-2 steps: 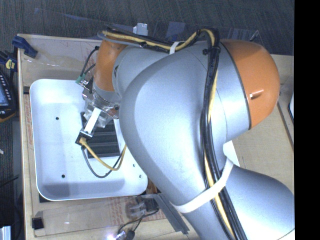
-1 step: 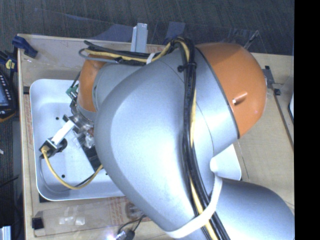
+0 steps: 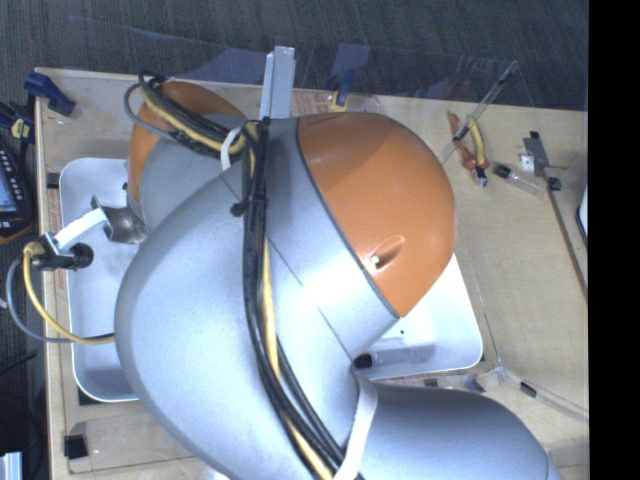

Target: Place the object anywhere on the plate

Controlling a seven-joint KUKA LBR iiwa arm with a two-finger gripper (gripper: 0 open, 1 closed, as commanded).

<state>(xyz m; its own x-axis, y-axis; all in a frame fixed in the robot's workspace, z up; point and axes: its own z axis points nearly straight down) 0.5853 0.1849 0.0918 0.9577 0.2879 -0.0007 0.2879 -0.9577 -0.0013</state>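
Arm (image 3: 300,298) sits right over the camera, grey body and orange band (image 3: 385,203) covering most of both white bins (image 3: 80,268). Can't tell the gripper's state or where the object and plate are, all hidden under the arm. Black and yellow cables (image 3: 255,298) run down its body; loose tools (image 3: 470,148) lie on the bench (image 3: 520,258) at right.

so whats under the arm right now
The arm covers most of both white bins: the left bin shows along its left side, the right bin at one corner. Their contents are hidden.
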